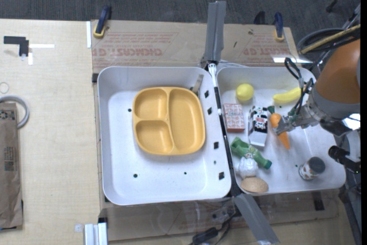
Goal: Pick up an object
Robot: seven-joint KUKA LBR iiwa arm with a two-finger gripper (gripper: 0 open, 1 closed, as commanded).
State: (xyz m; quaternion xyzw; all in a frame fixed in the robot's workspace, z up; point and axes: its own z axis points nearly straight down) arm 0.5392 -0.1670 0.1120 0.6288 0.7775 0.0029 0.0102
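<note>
The arm reaches in over the right bin [321,183], and its gripper [285,126] sits low near the middle of that bin, right at the orange carrot [280,130]. The fingers look narrow and appear to straddle the carrot's upper end, but whether they actually pinch it I cannot tell; the carrot's tip seems to lie on the bin floor. So the step in hand looks like the grasp itself, with no lift begun. The carrot lies between the small cow-patterned carton [260,123] on its left and the bin's right wall, with the banana [287,96] just behind it toward the far edge and a small can [311,168] toward the near right corner. The yellow divided plate [170,121] lies in the left bin [114,175]. Next, the fingers likely need a firm close on the carrot, then a straight rise clear of carton and banana
</note>
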